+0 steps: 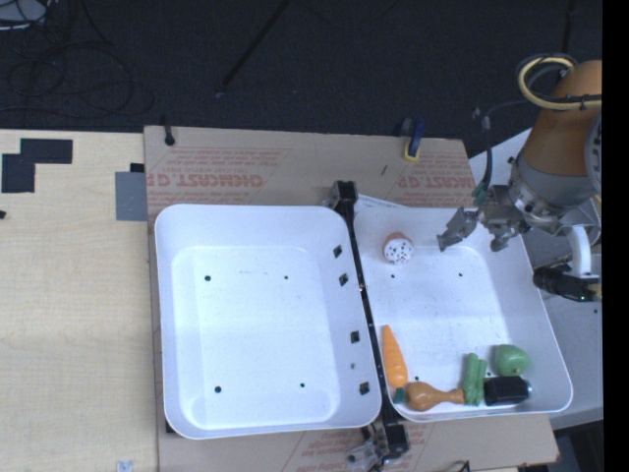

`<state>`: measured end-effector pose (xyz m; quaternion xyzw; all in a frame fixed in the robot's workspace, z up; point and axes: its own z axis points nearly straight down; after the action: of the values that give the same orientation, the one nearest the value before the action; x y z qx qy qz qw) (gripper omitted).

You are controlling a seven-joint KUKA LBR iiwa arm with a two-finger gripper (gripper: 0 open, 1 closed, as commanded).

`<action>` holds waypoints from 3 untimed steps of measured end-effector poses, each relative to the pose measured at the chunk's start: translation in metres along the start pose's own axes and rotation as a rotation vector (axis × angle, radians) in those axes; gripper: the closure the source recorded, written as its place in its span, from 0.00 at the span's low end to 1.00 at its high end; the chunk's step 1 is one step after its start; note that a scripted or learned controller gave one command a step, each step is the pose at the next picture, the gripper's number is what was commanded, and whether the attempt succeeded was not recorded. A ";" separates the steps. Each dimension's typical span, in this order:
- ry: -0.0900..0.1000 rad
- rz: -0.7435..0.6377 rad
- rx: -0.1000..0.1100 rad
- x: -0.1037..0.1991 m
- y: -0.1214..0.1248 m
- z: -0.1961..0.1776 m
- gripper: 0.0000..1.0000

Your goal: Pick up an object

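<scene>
Right shallow white bin (531,313): orange plastic carrot (394,358), speckled white ball (397,250), green toys; gripper (480,230) fingers spread, holding nothing.

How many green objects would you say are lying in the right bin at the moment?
2: a green ball-like object at the near right corner, and a long green object just left of it.

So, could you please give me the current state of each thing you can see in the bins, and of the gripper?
gripper: fingers spread, nothing between them, over the right bin's far edge
spotted ball: resting alone, far end of right bin
carrot: lying flat by the divider
orange gourd: lying at the near wall
green vegetable: lying flat
green round thing: resting
black object: lying flat
left bin: nothing in it
</scene>
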<state>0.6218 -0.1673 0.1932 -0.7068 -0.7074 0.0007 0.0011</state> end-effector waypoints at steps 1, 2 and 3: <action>-0.001 0.004 -0.007 0.002 -0.056 -0.104 0.00; 0.006 0.001 0.018 0.058 -0.110 0.104 0.00; 0.001 0.009 0.004 0.053 -0.105 0.086 1.00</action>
<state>0.5164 -0.1144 0.1079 -0.7101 -0.7041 0.0016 0.0029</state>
